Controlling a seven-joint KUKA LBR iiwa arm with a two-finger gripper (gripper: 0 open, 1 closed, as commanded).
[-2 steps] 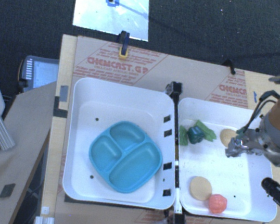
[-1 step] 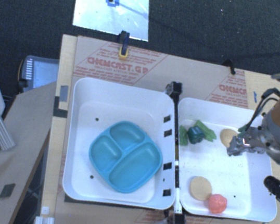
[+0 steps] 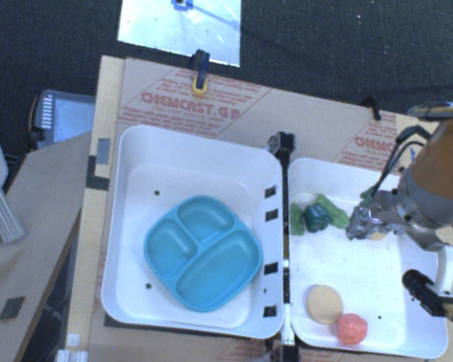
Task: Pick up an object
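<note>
While low in the right bin (image 3: 406, 336), metal claw (image 3: 362, 225), beside glossy green pieces (image 3: 316, 215)

The bench (image 3: 88, 222) bears a printed cardboard sheet (image 3: 221, 107) under two white bins (image 3: 133, 204) side by side.

sheet (image 3: 222, 103) under bins: red print "CHEMCAST GP" was legible at upper left | same sheet, upper right (image 3: 375, 142): red print repeated, partly cut off by the arm, not fully readable | same sheet, front edge (image 3: 238, 350): faint red lettering, too small to read
</note>
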